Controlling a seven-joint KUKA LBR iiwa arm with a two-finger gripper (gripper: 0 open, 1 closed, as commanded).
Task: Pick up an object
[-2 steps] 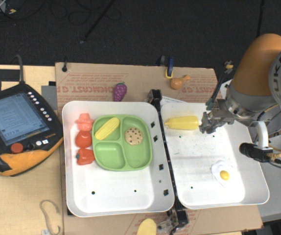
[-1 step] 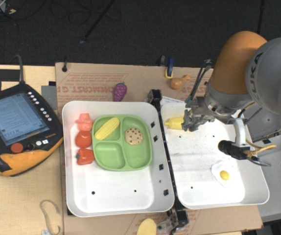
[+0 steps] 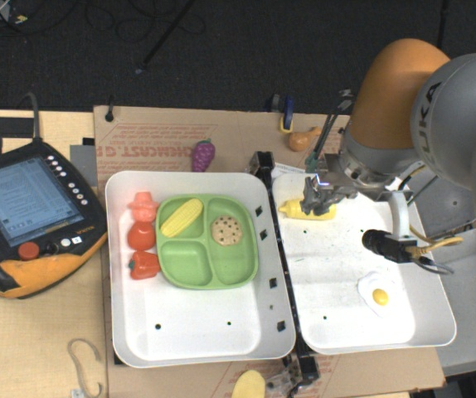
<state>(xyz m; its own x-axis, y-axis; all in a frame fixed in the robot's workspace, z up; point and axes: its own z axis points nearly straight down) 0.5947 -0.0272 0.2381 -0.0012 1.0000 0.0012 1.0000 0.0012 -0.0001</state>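
A brown cardboard sheet (image 3: 151,143) at upper centre of the frame, behind the bins, bears red block lettering printed upside down; it reads roughly "HOMCHAT.GE", though the letters are too blurred to be sure. The grey arm housing (image 3: 454,114) at upper right shows dark letters that look like part of "KUKA".

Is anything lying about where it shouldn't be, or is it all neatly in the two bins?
A few toy foods lie outside the bins: a purple grape bunch and an orange piece on the cardboard behind them, and a yellow piece at the front edge. Inside, things look orderly: corn and a cookie sit in the green tray.
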